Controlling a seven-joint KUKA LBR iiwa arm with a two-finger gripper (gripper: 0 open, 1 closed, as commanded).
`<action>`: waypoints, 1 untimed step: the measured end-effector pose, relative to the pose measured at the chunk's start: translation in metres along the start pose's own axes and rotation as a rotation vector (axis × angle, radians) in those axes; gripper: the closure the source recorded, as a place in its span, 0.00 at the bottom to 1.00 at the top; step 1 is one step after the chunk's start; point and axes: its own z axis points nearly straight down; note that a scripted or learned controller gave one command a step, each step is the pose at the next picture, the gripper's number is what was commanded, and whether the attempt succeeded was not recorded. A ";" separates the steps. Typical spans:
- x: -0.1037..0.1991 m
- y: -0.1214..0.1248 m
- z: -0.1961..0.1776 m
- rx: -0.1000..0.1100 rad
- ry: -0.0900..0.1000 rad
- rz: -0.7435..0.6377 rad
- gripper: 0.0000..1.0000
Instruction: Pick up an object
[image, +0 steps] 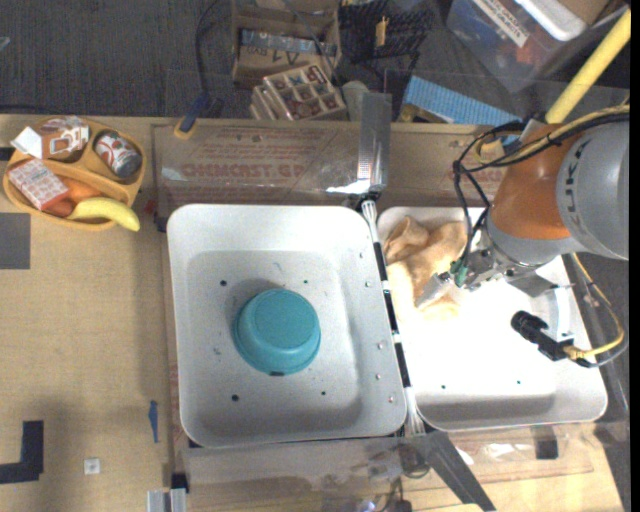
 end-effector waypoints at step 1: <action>-0.001 0.001 -0.011 -0.005 -0.002 0.001 1.00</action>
